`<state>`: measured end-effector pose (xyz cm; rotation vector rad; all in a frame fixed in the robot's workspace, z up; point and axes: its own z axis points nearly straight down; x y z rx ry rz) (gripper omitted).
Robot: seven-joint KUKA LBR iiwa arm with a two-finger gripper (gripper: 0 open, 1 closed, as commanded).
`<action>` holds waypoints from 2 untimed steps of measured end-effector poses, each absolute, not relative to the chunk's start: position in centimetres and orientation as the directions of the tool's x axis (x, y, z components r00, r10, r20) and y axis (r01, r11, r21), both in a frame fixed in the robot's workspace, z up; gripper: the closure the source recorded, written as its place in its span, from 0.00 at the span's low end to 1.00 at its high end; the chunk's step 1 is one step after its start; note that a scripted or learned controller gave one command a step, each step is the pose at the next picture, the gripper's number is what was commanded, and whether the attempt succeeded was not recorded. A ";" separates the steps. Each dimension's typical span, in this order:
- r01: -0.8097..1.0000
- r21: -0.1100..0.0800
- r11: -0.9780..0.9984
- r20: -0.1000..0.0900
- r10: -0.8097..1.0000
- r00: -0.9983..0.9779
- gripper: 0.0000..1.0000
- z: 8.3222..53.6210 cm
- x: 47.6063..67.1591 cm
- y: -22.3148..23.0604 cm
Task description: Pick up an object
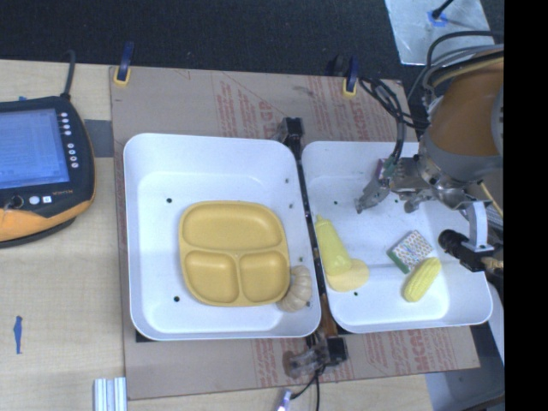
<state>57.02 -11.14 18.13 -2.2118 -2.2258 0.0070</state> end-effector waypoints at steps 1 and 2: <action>1.000 -0.005 0.002 0.000 1.000 -0.002 0.00 12.5 65.5 -17.8; 1.000 -0.005 0.007 0.000 1.000 -0.007 0.00 11.4 65.6 -14.1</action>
